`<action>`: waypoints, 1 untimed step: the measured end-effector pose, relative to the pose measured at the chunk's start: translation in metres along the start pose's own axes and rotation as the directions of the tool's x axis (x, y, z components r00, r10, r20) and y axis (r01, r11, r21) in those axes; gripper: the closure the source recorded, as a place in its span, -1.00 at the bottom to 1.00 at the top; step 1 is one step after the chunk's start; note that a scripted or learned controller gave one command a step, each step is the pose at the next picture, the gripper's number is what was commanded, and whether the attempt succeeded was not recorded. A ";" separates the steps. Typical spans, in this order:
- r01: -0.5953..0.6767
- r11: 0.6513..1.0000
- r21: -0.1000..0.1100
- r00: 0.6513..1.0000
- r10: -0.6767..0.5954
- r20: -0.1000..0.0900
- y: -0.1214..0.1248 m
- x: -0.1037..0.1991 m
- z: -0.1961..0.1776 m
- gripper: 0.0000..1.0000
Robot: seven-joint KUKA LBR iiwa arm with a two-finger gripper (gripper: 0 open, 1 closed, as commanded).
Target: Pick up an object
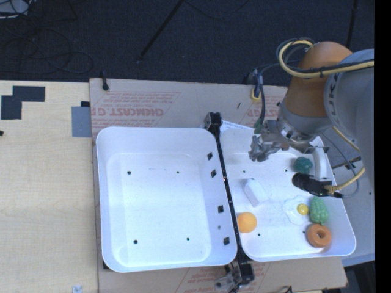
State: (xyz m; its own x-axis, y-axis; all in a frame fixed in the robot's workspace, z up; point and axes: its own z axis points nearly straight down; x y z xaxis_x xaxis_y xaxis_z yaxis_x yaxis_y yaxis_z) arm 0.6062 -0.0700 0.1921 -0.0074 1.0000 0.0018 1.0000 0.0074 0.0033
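Note:
My gripper [259, 154] hangs over the back left part of the right bin [342, 249], with nothing seen in it. A small white block [253, 191] lies just below it on the bin floor, apart from it. An orange ball [247, 222] rests near the bin's front left. At the right side lie a teal object [303, 163], a fried-egg toy [297, 210], a green bumpy object [319, 210] and a brown donut [319, 235].
The left bin [104, 163] stands beside the right one, with a black divider [222, 182] between them. Both rest on a cardboard sheet [153, 105] on the pale bench. The arm's orange and grey body [317, 84] looms over the right bin's back right.

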 end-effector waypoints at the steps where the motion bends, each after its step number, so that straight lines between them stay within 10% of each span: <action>1: 0.002 1.000 0.001 1.000 -0.002 -0.002 -0.011 0.091 -0.056 1.00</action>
State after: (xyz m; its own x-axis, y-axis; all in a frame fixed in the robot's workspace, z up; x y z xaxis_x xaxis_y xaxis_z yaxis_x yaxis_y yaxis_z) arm 0.5944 0.0210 0.2481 -0.0094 0.9999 0.0035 1.0000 0.0094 0.0025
